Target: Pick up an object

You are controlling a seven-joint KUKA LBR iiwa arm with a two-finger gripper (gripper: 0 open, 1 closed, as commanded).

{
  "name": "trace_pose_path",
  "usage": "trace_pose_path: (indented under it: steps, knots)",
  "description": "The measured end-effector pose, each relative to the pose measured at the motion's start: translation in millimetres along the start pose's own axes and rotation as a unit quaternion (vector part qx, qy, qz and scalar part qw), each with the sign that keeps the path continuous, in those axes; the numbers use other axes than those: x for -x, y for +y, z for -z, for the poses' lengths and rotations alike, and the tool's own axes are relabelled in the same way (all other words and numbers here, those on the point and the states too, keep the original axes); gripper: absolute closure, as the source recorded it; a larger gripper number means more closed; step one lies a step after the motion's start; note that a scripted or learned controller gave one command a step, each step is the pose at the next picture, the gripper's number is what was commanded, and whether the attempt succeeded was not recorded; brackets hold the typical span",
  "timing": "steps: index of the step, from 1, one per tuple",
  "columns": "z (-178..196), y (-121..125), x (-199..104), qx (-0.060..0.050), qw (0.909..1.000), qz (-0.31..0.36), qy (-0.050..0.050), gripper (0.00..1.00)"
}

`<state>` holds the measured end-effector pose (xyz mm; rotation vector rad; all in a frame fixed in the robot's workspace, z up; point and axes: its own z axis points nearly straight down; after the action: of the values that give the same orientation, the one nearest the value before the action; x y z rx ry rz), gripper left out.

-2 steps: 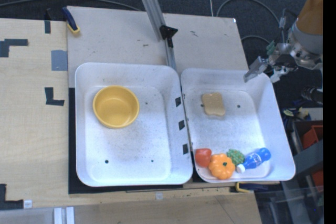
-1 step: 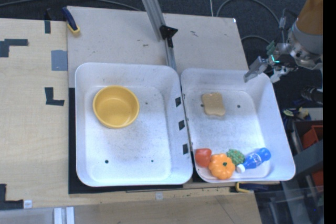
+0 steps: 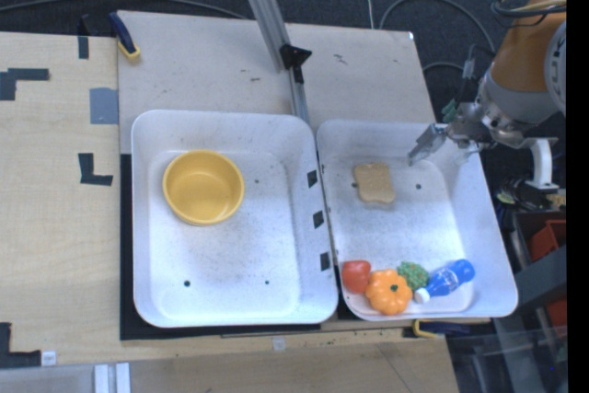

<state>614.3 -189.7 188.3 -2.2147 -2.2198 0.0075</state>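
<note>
My gripper (image 3: 425, 144) hangs over the upper right part of the right bin (image 3: 479, 225), with the arm reaching in from the right. It is apart from every object, and nothing shows between its fingers. A tan slice of toast (image 3: 374, 183) lies flat in that bin, a little to the left of and below the gripper. Along the bin's front edge sit a red tomato (image 3: 356, 273), an orange pumpkin (image 3: 388, 292), a green vegetable (image 3: 413, 273) and a blue bottle (image 3: 447, 279). A yellow bowl (image 3: 203, 187) stands in the left bin (image 3: 230, 290).
A slanted metal pole (image 3: 269, 5) rises behind the bins, ending in a black clamp (image 3: 294, 56). Cables run across the dark floor at the back right. A blue and yellow tool (image 3: 123, 35) lies on the bench at the back left.
</note>
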Motion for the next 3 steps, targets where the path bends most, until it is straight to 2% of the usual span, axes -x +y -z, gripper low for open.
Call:
trace_pose_path:
  steps: [1,2,3]
  knots:
    - [-64.5,-4.3,0.5,0.0,1.0,0.0,0.0,0.0]
    - [-94.6,-1.8,1.4,0.005,1.0,0.0,-0.001,0.0]
    - [-83.2,-0.7,0.5,0.007,1.0,0.0,-0.001,1.0]
